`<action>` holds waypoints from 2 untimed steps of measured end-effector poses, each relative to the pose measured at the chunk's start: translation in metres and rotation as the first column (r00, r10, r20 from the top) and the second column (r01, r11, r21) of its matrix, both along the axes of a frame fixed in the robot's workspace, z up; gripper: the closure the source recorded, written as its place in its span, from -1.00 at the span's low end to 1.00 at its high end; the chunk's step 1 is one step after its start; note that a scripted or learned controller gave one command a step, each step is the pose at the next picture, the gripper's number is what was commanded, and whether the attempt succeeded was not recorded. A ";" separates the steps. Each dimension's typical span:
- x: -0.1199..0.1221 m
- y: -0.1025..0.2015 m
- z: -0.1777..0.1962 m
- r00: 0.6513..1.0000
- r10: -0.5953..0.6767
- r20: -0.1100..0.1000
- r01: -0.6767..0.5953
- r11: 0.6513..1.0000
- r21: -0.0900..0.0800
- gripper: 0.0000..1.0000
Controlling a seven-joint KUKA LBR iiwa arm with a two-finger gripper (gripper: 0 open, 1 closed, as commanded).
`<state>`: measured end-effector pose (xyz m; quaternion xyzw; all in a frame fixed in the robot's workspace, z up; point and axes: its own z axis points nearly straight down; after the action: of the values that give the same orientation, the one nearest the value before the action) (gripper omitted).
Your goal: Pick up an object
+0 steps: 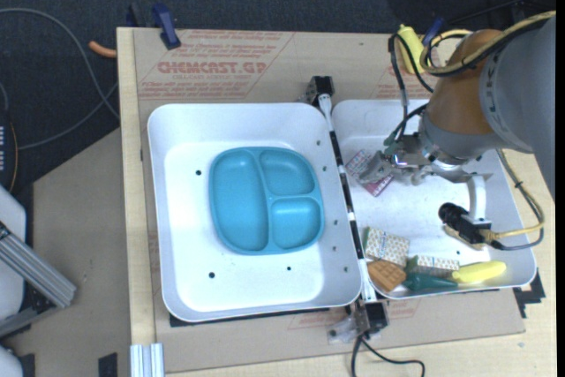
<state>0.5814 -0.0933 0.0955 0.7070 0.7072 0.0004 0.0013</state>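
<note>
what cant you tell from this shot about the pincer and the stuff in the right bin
- Pincer: in the camera view, too small and cluttered to tell open from shut, or whether it grips the small patterned packet beside it.
- Right white bin: its far right side is covered by the grey arm.
- Yellow-handled tool: its head is too small to identify.

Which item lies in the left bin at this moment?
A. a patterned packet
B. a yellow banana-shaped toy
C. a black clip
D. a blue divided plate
D: the blue divided plate lies in the middle of the left bin, while the small items, such as the yellow piece, lie in the right bin.
</note>
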 end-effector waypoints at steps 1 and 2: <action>0.009 0.002 -0.011 1.000 0.000 -0.001 0.000 1.000 0.001 -1.00; 0.009 0.002 -0.001 1.000 0.001 0.001 -0.001 1.000 -0.001 1.00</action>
<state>0.5907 -0.0912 0.0945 0.7065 0.7077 0.0006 0.0019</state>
